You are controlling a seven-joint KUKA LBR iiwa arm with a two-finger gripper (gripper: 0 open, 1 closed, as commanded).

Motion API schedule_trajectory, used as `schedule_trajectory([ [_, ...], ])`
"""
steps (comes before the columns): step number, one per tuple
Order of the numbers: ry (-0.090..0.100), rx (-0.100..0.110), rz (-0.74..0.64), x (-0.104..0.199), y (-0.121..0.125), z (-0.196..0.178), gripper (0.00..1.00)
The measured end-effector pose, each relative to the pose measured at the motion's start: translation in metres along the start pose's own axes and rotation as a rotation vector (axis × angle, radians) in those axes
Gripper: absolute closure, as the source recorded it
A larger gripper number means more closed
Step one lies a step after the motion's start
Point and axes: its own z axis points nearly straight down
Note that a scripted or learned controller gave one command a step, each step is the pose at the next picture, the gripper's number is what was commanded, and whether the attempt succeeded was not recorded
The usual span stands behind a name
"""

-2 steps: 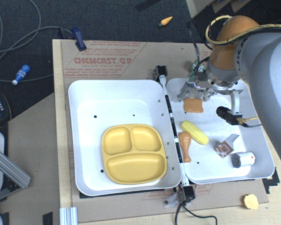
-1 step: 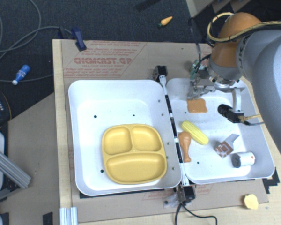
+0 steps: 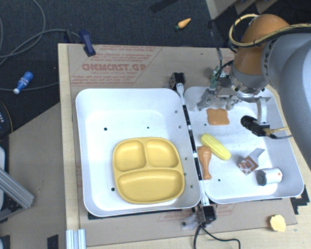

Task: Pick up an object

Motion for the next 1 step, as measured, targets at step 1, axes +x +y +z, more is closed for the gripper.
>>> schedule_trajectory([
  [1,0.003,0.008,0.004,-0.0046,-0.0129,0.0109,0.00],
])
